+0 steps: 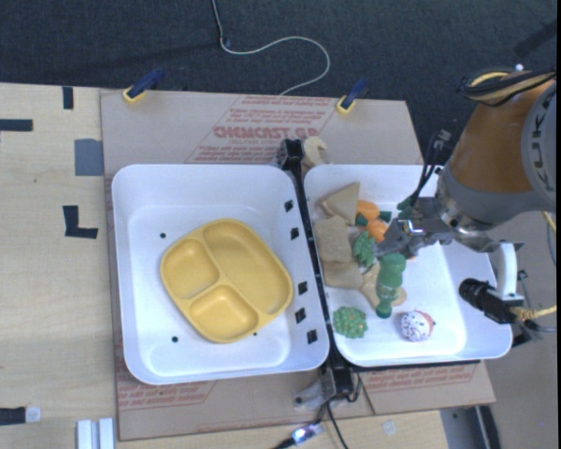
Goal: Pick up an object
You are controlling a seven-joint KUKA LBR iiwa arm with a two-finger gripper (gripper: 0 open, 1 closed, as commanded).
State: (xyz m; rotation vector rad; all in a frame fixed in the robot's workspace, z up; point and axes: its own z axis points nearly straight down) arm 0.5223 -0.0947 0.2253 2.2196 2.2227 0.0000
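Observation:
The right bin [481,348] holds a heap of small objects. Tan flat pieces [334,239] lie along its left wall. A small orange item [366,219] and a green leafy toy [362,249] sit beside them. An upright green bottle [389,283] stands near the middle. A green broccoli-like piece [350,322] and a white ball with red marks [415,325] rest near the front wall. My gripper [399,236] hangs low over the heap, just above the bottle's top and right of the leafy toy. Its tips are hidden among dark parts.
The left bin [123,251] holds a yellow divided plate [226,279]. A black divider [304,241] runs between the bins. The grey arm with its orange band [500,152] covers the right bin's far right corner. A black fitting [486,299] sticks out over its right wall.

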